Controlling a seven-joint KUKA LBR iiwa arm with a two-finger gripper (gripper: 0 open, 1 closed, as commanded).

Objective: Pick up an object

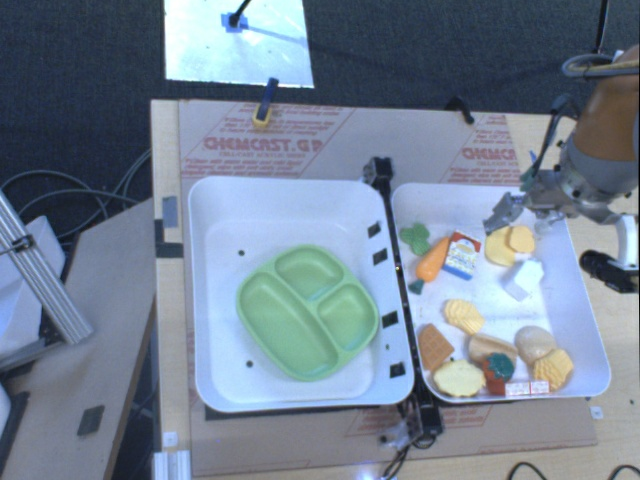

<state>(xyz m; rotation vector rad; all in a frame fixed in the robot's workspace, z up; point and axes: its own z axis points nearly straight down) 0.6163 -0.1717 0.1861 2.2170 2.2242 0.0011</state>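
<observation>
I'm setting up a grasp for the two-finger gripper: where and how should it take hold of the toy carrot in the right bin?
Probably the middle of the toy carrot, coming straight down. It lies flat and slanted, green top toward the bin's far left, so the fingers should close across its narrow width. A small carton sits close on its right and the bin wall is near on its left, leaving little room for a sideways approach.

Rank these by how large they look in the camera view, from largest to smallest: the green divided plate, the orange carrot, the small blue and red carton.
1. green divided plate, by far the largest.
2. orange carrot and small blue and red carton: these look too alike to rank.
</observation>
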